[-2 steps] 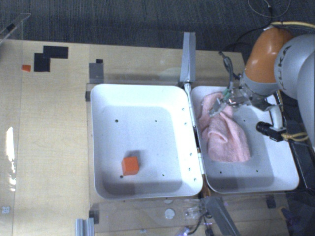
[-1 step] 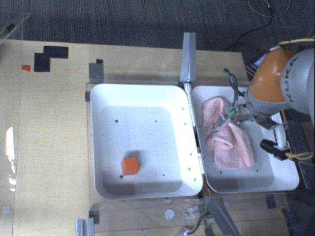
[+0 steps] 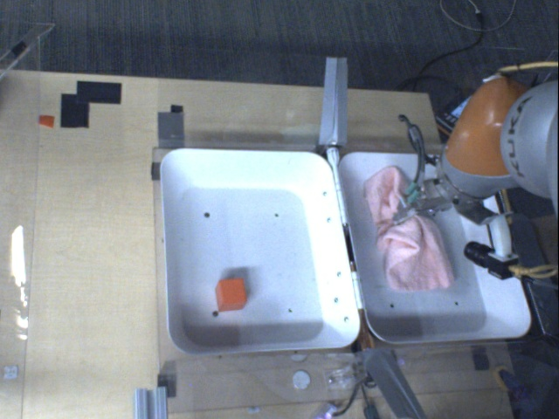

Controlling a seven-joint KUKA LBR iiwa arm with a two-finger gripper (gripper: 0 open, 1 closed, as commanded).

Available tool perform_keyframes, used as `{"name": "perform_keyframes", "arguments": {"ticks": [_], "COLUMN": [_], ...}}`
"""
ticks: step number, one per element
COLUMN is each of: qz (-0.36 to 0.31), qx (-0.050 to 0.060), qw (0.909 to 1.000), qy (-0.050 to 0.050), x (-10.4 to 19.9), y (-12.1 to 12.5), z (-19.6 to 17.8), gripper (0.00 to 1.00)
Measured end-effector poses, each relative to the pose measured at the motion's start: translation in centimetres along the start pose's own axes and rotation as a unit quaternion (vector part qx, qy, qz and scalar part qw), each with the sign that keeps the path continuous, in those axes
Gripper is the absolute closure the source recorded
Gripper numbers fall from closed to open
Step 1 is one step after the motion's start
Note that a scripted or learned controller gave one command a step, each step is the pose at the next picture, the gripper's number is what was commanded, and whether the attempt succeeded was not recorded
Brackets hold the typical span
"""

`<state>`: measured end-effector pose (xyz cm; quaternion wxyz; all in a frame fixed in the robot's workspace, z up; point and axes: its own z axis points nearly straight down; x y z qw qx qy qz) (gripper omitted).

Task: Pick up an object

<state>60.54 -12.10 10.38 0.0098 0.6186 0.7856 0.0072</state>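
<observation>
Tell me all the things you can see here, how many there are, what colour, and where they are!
White bins: two, white, side by side on the bench; one on the picture's left, one on its right.
Block: one, orange, near the bottom-left corner of the left bin.
Cloth: one, pink, crumpled, in the right bin.
Bench: one, pale wood colour, under both bins.
Black shapes: two, black, on the bench's top-left corner.
Small square: one, orange, on the bench beside the black shapes.
Cables: some, thin, on the dark floor at top right.
Robot arm: one, grey with an orange band, at the picture's right.
Gripper: one, dark, down at the pink cloth.
</observation>
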Motion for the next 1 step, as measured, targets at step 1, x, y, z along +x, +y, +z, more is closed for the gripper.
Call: {"name": "perform_keyframes", "arguments": {"ticks": [1], "qz": [-0.023], "qx": [0.007], "qw": [0.9997], "qy": [0.002], "x": [4.64], "y": [2.88], "z": [-8.30], "gripper": [1.00]}}
